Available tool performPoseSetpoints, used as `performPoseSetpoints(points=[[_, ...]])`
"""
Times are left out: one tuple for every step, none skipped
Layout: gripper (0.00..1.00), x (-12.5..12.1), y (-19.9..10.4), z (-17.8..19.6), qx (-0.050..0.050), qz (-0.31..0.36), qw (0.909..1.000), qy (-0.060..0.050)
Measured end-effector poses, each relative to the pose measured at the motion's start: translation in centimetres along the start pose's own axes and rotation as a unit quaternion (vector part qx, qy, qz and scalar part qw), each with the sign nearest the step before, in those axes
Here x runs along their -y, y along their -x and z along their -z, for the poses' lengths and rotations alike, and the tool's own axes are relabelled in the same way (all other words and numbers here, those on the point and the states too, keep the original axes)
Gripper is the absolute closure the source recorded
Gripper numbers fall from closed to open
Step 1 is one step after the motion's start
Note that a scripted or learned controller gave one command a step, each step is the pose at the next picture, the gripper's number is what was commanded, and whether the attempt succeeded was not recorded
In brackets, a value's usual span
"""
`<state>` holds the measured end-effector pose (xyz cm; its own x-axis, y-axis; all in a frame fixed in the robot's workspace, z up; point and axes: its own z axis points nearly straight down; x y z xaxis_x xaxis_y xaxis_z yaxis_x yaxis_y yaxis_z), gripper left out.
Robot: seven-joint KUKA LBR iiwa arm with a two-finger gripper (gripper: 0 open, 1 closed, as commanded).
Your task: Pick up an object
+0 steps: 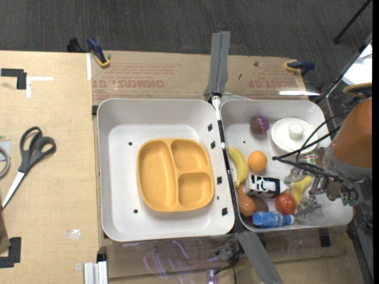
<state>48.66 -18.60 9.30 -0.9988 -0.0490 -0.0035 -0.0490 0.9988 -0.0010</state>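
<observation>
The right bin (pixel 237 114) holds several items: a banana (pixel 238 164), an orange (pixel 257 160), a purple fruit (pixel 259 124), a white round lid (pixel 291 134), a black-and-white box (pixel 262 185), a brown item (pixel 246 205), a red tomato (pixel 285 203), a blue bottle (pixel 271 219) and a small yellow piece (pixel 300 186). My gripper (pixel 312 197) is low in that bin's near right corner, just right of the tomato and beside the yellow piece. The wrist and cables hide what lies under it.
The left bin (pixel 112 158) carries an orange divided plate (pixel 176 174). Scissors (pixel 28 152) lie on the wooden bench at the far left. A grey bar (pixel 218 64) runs back from between the bins. Blue clamps (pixel 98 51) hold the cardboard at the back.
</observation>
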Motion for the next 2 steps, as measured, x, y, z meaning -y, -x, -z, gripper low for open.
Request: performPoseSetpoints(points=[[1.0, -0.1, 0.3, 1.0, 0.003, 0.002, 1.0, -0.001], [1.0, -1.6, -0.4, -0.1, -0.001, -0.151, 0.9885, 0.0]])
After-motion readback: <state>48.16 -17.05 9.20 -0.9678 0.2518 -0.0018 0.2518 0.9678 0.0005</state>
